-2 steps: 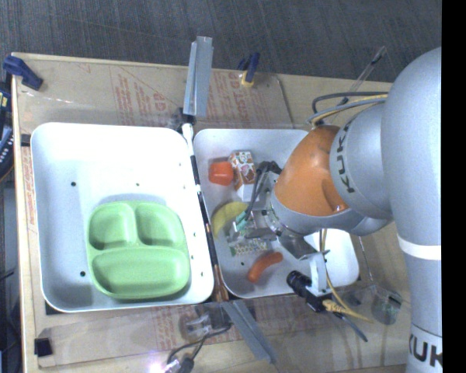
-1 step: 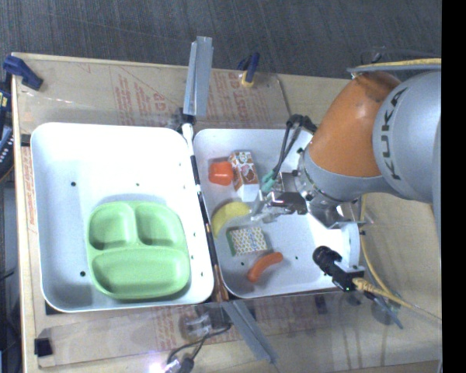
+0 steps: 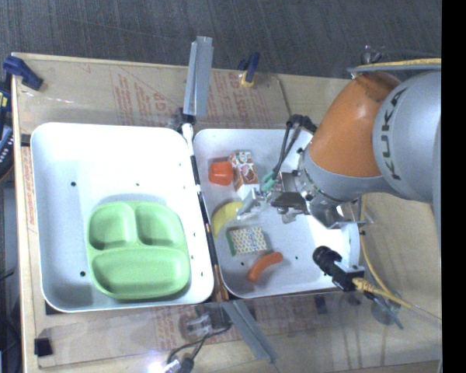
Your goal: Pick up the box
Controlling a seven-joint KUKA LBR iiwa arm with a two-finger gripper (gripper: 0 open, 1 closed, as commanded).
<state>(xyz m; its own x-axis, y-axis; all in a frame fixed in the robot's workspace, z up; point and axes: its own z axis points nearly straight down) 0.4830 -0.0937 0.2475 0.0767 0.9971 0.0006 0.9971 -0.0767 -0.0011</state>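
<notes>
A green divided tray (image 3: 138, 251) was seen in the left bin (image 3: 54, 154). In the right bin (image 3: 326, 282), the box (image 3: 248, 240) lay flat below the end effector (image 3: 258, 198), whose finger state could not be told.

Both bins (image 3: 54, 142) are smooth white plastic with a slight sheen. The green tray (image 3: 138, 251) is matt plastic. The box (image 3: 248, 241) shows printed card. The tabletop (image 3: 101, 92) is bare wood, printed red. The arm's orange band (image 3: 349, 127) is glossy; its grey shell (image 3: 419, 130) is satin-smooth.
</notes>
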